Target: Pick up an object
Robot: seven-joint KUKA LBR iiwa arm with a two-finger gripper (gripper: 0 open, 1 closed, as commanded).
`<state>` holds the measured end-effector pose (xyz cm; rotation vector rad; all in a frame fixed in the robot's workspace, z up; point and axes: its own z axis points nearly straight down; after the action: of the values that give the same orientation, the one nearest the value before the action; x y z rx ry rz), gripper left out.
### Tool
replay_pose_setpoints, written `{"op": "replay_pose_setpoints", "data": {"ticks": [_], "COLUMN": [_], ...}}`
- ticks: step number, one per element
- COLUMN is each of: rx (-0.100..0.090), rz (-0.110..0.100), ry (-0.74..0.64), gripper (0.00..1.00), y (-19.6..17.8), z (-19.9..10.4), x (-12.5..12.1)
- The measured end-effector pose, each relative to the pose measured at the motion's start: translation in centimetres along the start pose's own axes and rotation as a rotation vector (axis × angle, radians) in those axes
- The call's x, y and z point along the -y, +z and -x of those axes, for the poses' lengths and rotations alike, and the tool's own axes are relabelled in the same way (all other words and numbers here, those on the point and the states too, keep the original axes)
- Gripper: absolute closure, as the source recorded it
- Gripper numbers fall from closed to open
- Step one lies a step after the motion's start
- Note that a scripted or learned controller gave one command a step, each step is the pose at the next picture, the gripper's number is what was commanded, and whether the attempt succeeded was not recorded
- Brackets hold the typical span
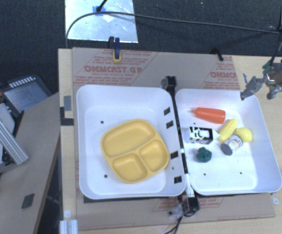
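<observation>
The right bin [265, 130] holds six small items grouped near its upper middle: an orange carrot-shaped piece [210, 114] lying lengthwise, a yellow banana-shaped piece [227, 129], a round yellow lemon-shaped piece [244, 134] just beside it, a small can [231, 145] tipped on its side with a grey end facing the camera, a dark green lump [204, 154], and a flat black-and-white card [200, 134] whose printing is too small to read. The left bin [87, 130] carries a yellow three-compartment tray [133, 150]. The brown sheet [146, 65] beneath both bins reads "CHEMCAST" in red, repeated. The gripper [258, 90] hangs at the upper right, above the right bin's far corner and apart from every item; its jaws stand spread wide with nothing between them. The counter [33, 130] extends to the left.
</observation>
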<state>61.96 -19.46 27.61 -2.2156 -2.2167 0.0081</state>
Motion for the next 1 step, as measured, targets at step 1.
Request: {"op": "replay_pose_setpoints", "data": {"ticks": [1], "rx": [0.003], "rz": [0.011], "ry": [-0.003], "gripper": [0.0], "y": [-0.71], "z": [-0.07], "x": [-0.19]}}
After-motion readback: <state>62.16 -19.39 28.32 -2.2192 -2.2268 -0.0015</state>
